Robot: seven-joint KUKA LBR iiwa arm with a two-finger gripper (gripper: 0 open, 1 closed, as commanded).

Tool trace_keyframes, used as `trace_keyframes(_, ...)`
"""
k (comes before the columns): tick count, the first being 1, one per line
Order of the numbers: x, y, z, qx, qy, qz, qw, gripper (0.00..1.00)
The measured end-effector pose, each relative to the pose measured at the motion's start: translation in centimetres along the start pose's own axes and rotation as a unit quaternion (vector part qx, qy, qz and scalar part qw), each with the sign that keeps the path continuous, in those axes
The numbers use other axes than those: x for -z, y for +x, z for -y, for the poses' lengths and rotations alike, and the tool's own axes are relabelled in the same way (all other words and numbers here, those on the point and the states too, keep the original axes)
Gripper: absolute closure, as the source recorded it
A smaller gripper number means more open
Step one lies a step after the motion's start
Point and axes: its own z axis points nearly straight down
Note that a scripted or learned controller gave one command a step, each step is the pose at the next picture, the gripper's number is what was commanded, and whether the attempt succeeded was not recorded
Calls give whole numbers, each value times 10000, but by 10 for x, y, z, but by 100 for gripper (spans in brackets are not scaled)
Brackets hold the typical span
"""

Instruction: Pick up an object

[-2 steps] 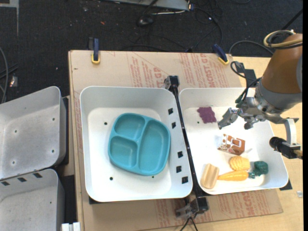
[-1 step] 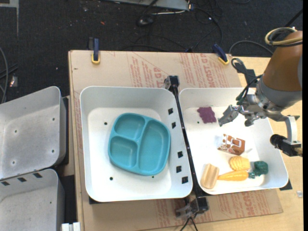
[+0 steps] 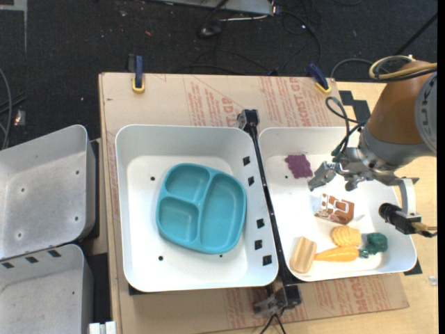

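We are looking down at the two-finger gripper (image 3: 338, 175), which is hanging over the upper part of the right-hand shallow white bin (image 3: 400, 266); its two dark fingers (image 3: 320, 178) are standing spread apart with nothing between them, so we are reading them as open and holding nothing. At about nine o'clock from the fingertips, near them but apart, a small flat purple piece (image 3: 298, 165) is lying on the bin floor. At about six o'clock from the gripper, a small brown-and-white box-shaped toy (image 3: 335, 208) is lying tilted. Farther toward six o'clock, a round yellow-orange ridged toy (image 3: 345, 236) is sitting just beside an orange carrot-shaped toy (image 3: 337, 255), and the carrot's left end is touching a pale tan cylinder-shaped block (image 3: 303, 253). At the carrot's right end, a dark green lumpy toy (image 3: 376, 243) is resting near the bin's lower right corner. Behind the gripper, toward three o'clock, the grey arm with its orange band (image 3: 402, 103) is reaching in over the bin's right rim. Well away at nine o'clock, the left-hand white bin (image 3: 132, 152) is holding a turquoise plastic plate with three compartments (image 3: 201, 207). Both bins are sitting on a brown cardboard-covered bench (image 3: 201, 96).
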Motion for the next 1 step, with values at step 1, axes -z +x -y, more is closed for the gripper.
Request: trace_keyframes(1,-43,1,1,0,0,-1,10000,0)
